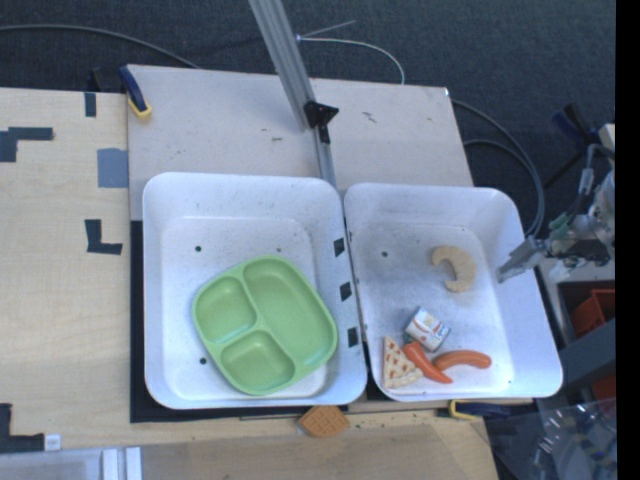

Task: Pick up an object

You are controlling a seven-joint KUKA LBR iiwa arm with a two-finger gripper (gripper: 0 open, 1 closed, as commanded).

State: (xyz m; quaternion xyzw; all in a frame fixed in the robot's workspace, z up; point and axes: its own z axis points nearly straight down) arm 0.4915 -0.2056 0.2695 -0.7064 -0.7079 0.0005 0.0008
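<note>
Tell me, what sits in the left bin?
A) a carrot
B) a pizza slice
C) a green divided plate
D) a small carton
C: the green divided plate lies in the left bin, while the other items are in the right bin.

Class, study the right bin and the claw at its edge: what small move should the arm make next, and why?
Probably swing the claw inward over the right bin toward the tan curved piece. The claw sits at the bin's right rim with nothing between its fingers, and that piece lies nearest and apart from the carton, carrot and hot dog clustered near the front.
</note>
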